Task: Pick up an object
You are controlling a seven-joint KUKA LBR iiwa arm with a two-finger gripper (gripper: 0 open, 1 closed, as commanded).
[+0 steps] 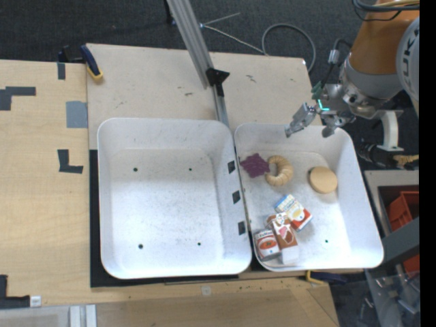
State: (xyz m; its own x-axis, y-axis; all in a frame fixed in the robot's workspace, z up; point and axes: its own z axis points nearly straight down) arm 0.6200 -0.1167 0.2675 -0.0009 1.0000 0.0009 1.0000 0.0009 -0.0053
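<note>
My gripper [314, 124] hangs over the far edge of the right bin [359, 182], open, with nothing between its fingers. Below it in that bin lie a purple piece [254, 164], a tan ring-shaped bagel [278, 170] and a round beige bun [323, 180]. Nearer the front are a small white carton with colourful print [293, 212], a red-brown carton [282, 233] and a small can [266, 244], packed close together.
The left bin [116, 182] adjoins the right one. A grey metal pole [197, 46] slants up from the bins' far junction. Cables [289, 36] lie on the dark floor behind. A yellow-and-blue clamp [90, 63] sits at the board's far left corner.
</note>
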